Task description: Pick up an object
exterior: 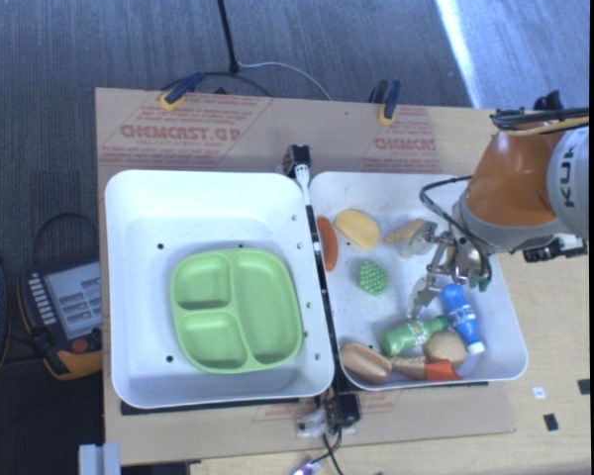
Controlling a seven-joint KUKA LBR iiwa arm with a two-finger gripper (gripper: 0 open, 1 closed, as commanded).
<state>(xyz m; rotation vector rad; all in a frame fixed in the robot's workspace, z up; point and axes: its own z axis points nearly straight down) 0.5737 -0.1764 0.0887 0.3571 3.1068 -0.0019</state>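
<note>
Seen from above, two shallow white plastic bins sit side by side on a brown cardboard-covered worktop (158, 127). The left bin (139, 216) holds a light green plastic tray with three compartments (238, 308). The right bin (505, 354) holds small toy foods. A grey robot arm with an orange band (520, 186) reaches in from the right, and its metal jaws (438, 273) hang open over the right bin, with nothing between them. A blue plastic bottle with a white cap (461, 316) lies just beside and below the jaws, apart from them. A green plastic bottle (408, 335) lies just below the jaws too. A round yellow piece (357, 228) and an orange-red sausage shape (326, 241) lie to their left, near the bin's divider. A knobbly green ball (373, 278) sits left of the jaws. A tan hot dog bun (365, 362) rests at the bin's near edge.
</note>
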